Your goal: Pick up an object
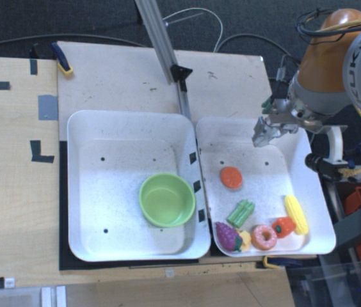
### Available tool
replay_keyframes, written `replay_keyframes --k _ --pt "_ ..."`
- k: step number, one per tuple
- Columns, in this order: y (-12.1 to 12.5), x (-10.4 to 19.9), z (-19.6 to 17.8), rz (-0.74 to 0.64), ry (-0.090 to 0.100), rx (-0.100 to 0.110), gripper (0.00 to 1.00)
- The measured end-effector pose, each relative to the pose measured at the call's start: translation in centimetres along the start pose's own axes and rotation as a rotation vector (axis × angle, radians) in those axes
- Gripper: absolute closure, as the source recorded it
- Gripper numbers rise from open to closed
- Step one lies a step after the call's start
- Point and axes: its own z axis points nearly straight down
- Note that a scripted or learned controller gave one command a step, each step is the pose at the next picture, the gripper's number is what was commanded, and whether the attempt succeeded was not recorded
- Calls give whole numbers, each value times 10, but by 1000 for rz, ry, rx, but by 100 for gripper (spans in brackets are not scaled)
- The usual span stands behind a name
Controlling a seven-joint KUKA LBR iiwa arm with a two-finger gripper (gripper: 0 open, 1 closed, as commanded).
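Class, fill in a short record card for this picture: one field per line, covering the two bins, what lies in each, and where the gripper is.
left bin: holds a green bowl
right bin: holds toy food
near the middle: orange tomato, green okra
front edge: purple grapes, pink doughnut, red pepper, yellow corn
gripper: over the right bin's back part, nothing seen in it

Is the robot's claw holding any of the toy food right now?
No, nothing. The claw hangs over the right bin's far end, apart from the tomato and other toys.
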Motion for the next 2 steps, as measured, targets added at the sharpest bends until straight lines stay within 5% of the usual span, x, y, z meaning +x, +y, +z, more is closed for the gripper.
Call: replay_keyframes --k 2 --pt "-41 101 24 -2 0 4 100"
